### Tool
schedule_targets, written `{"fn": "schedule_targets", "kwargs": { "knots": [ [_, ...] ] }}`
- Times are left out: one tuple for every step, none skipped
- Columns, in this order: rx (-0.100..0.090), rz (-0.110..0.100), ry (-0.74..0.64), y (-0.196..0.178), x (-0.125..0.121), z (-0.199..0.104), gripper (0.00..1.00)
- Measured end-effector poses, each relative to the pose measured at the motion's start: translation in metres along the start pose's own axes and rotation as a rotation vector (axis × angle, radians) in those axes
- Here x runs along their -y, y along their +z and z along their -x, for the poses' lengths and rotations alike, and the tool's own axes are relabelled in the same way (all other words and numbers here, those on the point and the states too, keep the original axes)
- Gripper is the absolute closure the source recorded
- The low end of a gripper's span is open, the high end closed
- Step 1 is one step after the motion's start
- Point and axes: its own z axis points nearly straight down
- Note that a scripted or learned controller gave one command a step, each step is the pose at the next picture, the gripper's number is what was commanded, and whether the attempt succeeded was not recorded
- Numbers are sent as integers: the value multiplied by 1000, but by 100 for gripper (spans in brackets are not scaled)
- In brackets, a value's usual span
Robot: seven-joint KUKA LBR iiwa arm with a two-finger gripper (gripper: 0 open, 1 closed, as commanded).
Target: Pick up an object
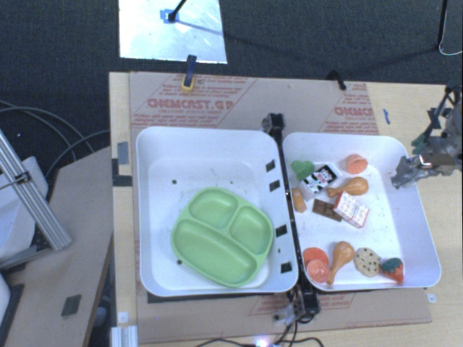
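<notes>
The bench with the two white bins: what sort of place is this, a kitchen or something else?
Probably a robot test lab, not a kitchen. The food in the right bin looks like toys, a gripper hangs at that bin's edge, and cables trail by the bench.

The arm [447, 132] is cut off by the right edge. The gripper [406, 172] is small and blurred; how its jaws stand cannot be told. The print on the carton [351, 210] and the card [320, 177] is too small to read.
</notes>
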Motion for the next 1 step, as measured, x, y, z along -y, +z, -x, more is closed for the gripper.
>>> {"fn": "schedule_targets", "kwargs": {
  "knots": [
    [2, 35, -7, -195, 0, -118, 100]
  ]
}}
